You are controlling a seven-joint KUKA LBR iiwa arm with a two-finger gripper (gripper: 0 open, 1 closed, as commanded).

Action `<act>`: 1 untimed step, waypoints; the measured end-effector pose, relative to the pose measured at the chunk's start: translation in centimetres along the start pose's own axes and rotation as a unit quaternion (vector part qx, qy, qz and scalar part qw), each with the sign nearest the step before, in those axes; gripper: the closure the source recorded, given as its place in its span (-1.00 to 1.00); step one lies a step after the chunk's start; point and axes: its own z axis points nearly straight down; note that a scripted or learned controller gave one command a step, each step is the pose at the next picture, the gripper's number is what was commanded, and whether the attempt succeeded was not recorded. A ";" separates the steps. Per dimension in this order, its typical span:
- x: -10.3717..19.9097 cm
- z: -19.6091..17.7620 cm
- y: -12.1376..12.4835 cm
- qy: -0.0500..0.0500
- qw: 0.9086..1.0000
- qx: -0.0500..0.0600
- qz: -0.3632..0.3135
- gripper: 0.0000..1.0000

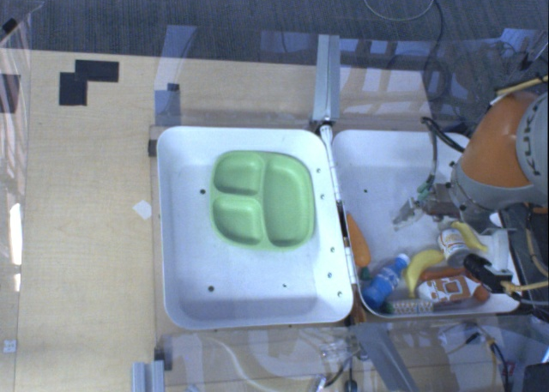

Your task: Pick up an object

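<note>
Nearest us, along the right bin's (377, 154) front wall, we see a blue bottle (386, 280), a banana (422, 265) and a flat orange packet (448, 288) — all below the gripper (418, 207), none touching it. We find its fingers spread apart with nothing between them, hanging over bare bin floor. A carrot (358, 242) lies to its lower left, and a green divided tray (262, 198) farther left in the other bin (249, 304).

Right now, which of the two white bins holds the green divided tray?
The left bin: the green tray lies in it alone. The right bin holds the carrot, bottle and banana.
</note>
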 end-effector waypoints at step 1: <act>7.0 0.4 5.3 0.001 0.997 -0.004 -0.078 -1.00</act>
